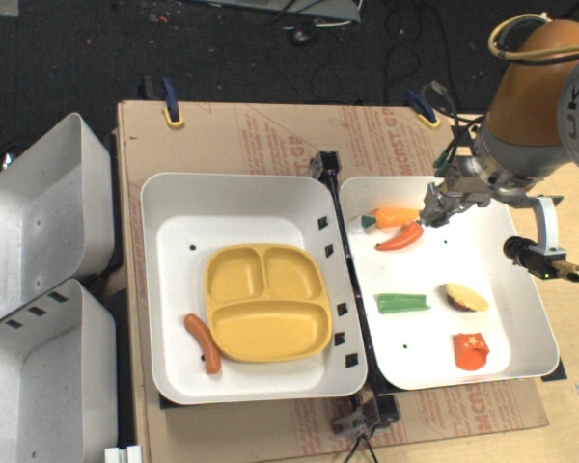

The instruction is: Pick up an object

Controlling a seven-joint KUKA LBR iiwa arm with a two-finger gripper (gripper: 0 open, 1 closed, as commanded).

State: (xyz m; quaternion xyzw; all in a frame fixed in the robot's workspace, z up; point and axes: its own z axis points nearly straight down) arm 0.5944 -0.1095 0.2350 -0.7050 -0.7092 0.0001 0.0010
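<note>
From the overhead camera, my gripper (pixel 432 212) hangs low in the right bin (pixel 521 355), just beside the red chili pepper (pixel 400 238) and carrot (pixel 396 217); its state I cannot tell. I judge I'm approaching. The pepper's long axis runs left-right, tilted, so next I must align across it.
</note>
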